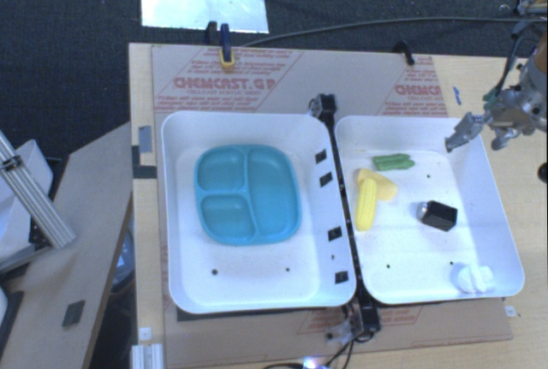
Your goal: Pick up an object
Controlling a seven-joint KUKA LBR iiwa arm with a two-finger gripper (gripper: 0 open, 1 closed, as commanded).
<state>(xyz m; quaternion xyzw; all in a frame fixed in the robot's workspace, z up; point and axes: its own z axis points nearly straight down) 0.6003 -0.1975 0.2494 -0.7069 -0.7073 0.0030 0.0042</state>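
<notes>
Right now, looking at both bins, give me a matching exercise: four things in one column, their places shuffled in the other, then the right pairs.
Things:
1. blue divided plate
2. green pod
3. black block
4. white lump

Places:
A. right bin, near corner
B. left bin, middle
C. right bin, far side, above the yellow corn
D. right bin, middle, right of the corn

Pairs: 1-B, 2-C, 3-D, 4-A

Two bins sit side by side on the counter (145, 187). The left bin (184, 273) holds a divided plate (248, 194) near its middle. In the right bin (497, 230), a pea pod (393, 161) lies toward the back, a corn cob (366, 203) just in front of it by the left wall, a small block (437, 215) to the cob's right, and a crumpled piece (472, 277) in the front right corner. The pincer (479, 132) hangs over the right bin's back right rim.
</notes>
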